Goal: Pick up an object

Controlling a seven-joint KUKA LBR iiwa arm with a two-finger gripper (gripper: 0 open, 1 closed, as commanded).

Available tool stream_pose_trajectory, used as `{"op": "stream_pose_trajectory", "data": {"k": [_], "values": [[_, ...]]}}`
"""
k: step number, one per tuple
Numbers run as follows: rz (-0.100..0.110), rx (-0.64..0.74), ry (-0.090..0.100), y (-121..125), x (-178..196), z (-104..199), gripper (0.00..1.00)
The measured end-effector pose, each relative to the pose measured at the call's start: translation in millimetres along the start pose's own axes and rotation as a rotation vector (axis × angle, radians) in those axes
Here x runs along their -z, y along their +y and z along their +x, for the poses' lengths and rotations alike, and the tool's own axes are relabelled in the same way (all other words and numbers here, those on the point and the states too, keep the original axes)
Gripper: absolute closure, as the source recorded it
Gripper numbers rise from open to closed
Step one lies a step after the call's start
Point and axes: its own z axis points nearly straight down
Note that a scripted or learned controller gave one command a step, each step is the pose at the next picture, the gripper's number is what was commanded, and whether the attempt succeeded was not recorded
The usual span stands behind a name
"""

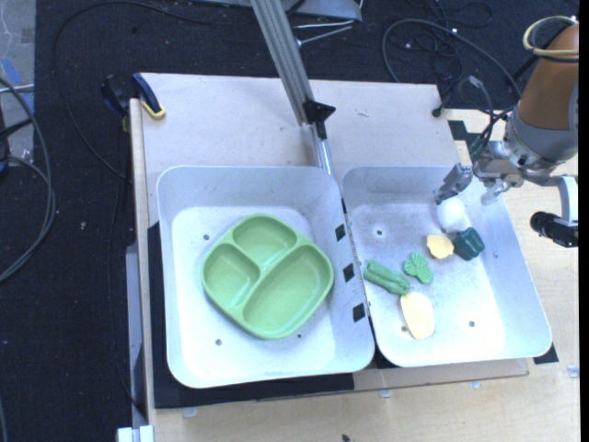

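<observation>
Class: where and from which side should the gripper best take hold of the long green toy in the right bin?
Probably across the middle of the long green toy, coming straight down. It lies flat and slanted, narrow across, with bare bin floor on both long sides.

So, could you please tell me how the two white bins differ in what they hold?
The left bin holds a single large green divided plate; the right bin holds several small toy pieces, green, yellow and white. The end effector is over the right bin, not the left bin. Both are shallow and white.

Grey arm, end effector low at right.
</observation>
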Motion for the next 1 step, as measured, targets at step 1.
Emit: {"op": "stream_pose_trajectory", "data": {"k": [1], "values": [[0.0,0.004,0.0,3.8,-45.5,5.6,0.0]]}}
